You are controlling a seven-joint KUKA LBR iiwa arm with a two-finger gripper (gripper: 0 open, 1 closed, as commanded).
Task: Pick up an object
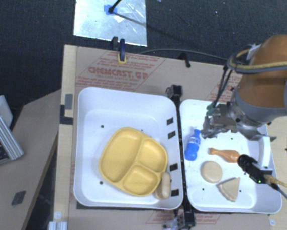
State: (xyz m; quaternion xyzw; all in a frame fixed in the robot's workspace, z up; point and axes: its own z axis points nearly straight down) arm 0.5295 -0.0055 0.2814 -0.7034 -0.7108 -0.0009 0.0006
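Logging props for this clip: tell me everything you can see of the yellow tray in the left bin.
The yellow tray looks like matte plastic, with rounded corners and three compartments: one long, two smaller. It lies flat, right way up, turned askew in the left bin, towards its front right. A small beige roll rests against its near right corner.

Count taken: two white bins stood side by side, holding six loose items between them. The left bin [89, 132] held two items: one yellow divided tray [129, 158] and one beige oblong piece [164, 185], the latter at the tray's near right edge. The right bin [249, 200] held four items, one of each kind: one blue bottle [192, 145], one orange-brown drumstick-shaped piece [224, 154], one pale round disc [211, 171] and one tan wedge [229, 188].
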